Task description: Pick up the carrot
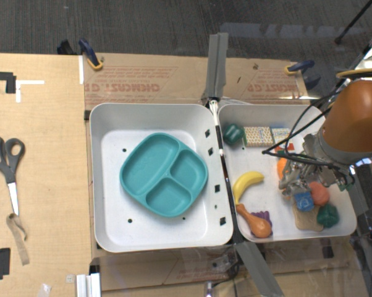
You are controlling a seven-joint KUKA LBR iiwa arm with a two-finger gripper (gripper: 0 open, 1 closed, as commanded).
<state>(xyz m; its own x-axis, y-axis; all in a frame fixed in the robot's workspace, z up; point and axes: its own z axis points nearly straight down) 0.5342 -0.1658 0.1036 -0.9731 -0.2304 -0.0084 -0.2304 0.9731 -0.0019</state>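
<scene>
Gripper, jaws impossible to judge, hovers in right bin; approach step; carrot waits at eight o'clock.

Even, bright overhead light falls on the bench, washing the two white bins almost to glare while the dark floor beyond stays dim. Shadows are soft and short, gathering under the teal plate and beneath the arm's wrist. Focus is moderately sharp in the middle, with small objects and the gripper region slightly smeared.
</scene>
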